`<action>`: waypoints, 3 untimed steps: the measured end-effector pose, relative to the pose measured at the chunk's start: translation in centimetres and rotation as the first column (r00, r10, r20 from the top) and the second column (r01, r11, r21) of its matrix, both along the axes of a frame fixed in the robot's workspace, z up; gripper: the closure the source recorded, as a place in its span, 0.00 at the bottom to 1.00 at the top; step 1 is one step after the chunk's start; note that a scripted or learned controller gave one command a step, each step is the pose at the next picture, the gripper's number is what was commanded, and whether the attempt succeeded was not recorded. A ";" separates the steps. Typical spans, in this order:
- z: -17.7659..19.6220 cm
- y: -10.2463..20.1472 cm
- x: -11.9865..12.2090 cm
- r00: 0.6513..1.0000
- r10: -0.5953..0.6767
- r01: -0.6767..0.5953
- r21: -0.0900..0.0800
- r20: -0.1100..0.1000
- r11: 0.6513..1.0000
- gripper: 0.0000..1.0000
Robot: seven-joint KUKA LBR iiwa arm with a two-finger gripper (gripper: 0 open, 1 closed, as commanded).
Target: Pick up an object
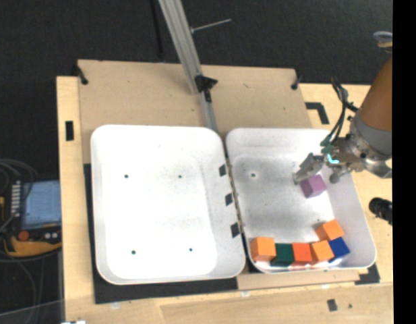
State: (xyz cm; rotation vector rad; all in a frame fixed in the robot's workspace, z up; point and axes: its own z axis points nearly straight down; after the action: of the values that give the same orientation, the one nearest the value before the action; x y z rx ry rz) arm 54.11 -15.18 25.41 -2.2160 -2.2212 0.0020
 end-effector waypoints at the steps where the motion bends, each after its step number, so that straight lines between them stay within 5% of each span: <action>1: 0.2 0.0 0.1 1.000 -0.001 0.001 -0.001 0.005 1.000 0.00; 3: -8.3 -0.4 -0.7 1.000 -0.005 0.005 -0.003 -0.001 1.000 0.00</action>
State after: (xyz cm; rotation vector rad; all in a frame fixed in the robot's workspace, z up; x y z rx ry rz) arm 53.41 -15.55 17.08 -2.2225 -2.2170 0.0061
